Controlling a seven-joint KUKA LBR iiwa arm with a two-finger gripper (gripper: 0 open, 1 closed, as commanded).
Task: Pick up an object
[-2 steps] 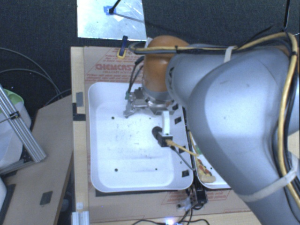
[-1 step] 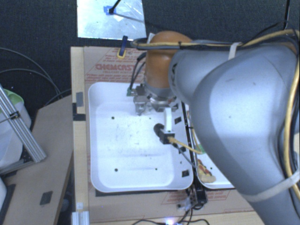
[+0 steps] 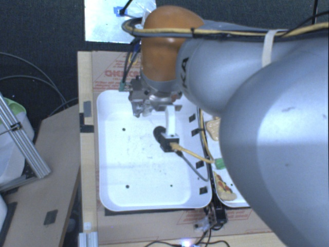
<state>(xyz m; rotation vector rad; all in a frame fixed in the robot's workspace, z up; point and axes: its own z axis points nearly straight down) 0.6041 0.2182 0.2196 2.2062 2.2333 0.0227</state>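
Observation:
My gripper hangs over the far edge of the left white bin, under the orange wrist band. Nothing shows between its tips from this angle. In the strip of the right bin that my arm leaves uncovered lie a tan object, a small green piece and a yellow and red object. My grey arm hides the rest of that bin.
Both bins rest on a cardboard sheet on the bench. A shiny metal plate lies beyond the far edge. An aluminium frame slants at the left. Cables trail near the front edge.

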